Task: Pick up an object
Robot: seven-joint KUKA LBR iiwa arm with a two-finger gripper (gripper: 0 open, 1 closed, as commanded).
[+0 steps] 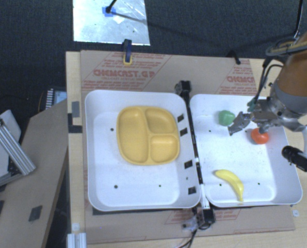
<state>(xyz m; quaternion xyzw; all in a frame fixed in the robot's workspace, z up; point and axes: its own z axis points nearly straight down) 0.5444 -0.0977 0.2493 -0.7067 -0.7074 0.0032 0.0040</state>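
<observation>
Nearest the camera lies a yellow banana (230, 183), on the floor of the right bin (277, 187) toward its front edge. Farther back in that bin, the gripper (244, 122) hangs between a green object (226, 117) on its left and an orange-red object (260, 136) just beside it on the right; whether the claw stands apart or together cannot be told. A yellow divided plate (147, 135) sits in the left bin (104, 185)
</observation>
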